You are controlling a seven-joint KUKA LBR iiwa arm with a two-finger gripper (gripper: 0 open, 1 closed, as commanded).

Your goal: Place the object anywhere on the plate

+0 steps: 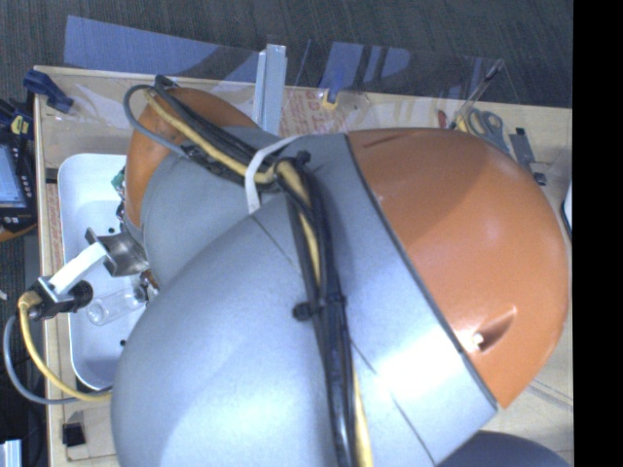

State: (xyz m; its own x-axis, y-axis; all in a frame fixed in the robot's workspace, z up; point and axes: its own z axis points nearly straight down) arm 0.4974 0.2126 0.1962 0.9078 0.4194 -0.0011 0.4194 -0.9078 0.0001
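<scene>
While the arm leans far over the bench, a yellow cable loop (21, 353) hangs out to the left of the hand, running up to a black plug (60, 300) and a short white bar (70, 272) that leads in toward it. Around and beneath the hand lies the shallow white plastic bin (76, 178), its rounded wall showing on the left and far sides. What can be seen of the two-finger gripper (125, 253) is a dull metal fitting poking out from under the arm, low over the bin floor; whether it is open, closed or carrying anything cannot be told. Just on the near side of it a pale, glassy shape (112, 307) rests on the bin floor, and beyond it a small green sliver (119, 178) peeks out by the bin's far wall. Which of these, if either, is the object or the plate cannot be told. To the right of the hand the bulky grey arm casing (224, 358) with its black and yellow cable bundle (316, 290) covers the bench, then the glossy orange band (458, 261).

My judgement: the arm is working down in the left bin, at a grasp or a release. The next move calls for a clean vertical lift, so the load can be checked.
</scene>
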